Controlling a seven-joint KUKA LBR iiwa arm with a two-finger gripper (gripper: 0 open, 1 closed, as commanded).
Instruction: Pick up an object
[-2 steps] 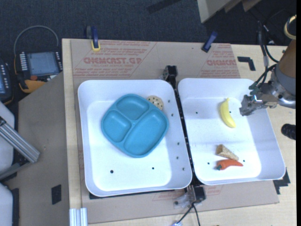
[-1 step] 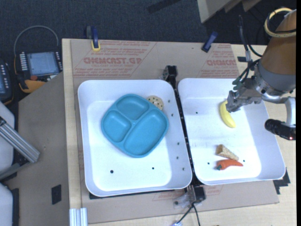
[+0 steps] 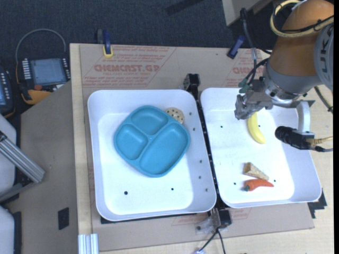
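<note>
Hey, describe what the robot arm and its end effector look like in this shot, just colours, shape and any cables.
The arm is thick and rounded, with a large orange band above a grey wrist section. A yellowish cable loops over its top, and thin dark wires run down toward the wrist. The end effector is a small, dark grey metal assembly.

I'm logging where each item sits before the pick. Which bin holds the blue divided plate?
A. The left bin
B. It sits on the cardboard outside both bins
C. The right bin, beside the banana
A: the blue divided plate lies inside the left bin, with a cookie at its upper edge; the banana is in the right bin.
</note>
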